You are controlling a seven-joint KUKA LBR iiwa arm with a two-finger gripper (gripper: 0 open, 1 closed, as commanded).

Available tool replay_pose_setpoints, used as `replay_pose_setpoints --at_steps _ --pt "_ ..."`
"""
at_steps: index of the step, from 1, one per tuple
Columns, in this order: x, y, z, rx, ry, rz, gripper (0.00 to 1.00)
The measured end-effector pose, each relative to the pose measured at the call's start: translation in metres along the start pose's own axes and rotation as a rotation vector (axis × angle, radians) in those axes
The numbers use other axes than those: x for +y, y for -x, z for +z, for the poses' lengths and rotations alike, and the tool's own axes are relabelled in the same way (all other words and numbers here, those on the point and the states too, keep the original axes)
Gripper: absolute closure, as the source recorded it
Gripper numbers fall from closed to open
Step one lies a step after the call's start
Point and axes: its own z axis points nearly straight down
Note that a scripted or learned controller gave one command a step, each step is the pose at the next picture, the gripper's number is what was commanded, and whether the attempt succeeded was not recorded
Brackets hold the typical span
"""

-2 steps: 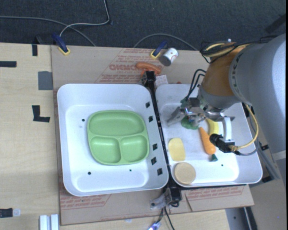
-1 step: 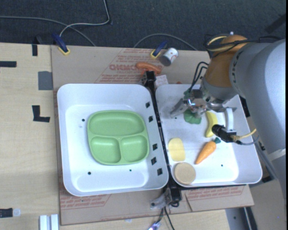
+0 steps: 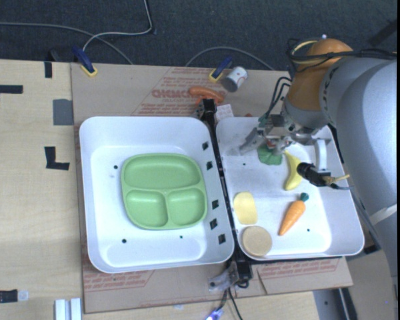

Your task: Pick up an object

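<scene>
My gripper [image 3: 268, 141] hangs low over the back of the right bin [image 3: 333, 235], with its fingers spread open. A small green object [image 3: 271, 156] lies just in front of it, touching or nearly touching the fingertips, and nothing sits between the fingers. A yellow banana [image 3: 292, 173] lies right of the green object. Nearer the front are an orange carrot [image 3: 291, 217], a pale yellow block [image 3: 245, 207] and a round tan disc [image 3: 257, 240].
The left bin [image 3: 97, 179] holds a green divided plate [image 3: 164, 190]. A black divider [image 3: 215, 172] runs between the bins. Behind the bins, on the cardboard, lie an orange item [image 3: 207, 93] and a grey cylinder [image 3: 234, 79]. The grey arm [image 3: 367, 125] covers the right side.
</scene>
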Motion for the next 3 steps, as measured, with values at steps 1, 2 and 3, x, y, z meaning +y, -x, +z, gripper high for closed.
replay_pose_setpoints --at_steps 1,2,3 --pt "0.0006 0.0002 -0.0103 -0.003 0.003 -0.002 1.0" --pt "0.0004 0.0004 -0.0101 -0.003 0.002 -0.002 0.0" --pt "0.0006 -0.0004 -0.02 -0.002 0.002 -0.003 1.0"
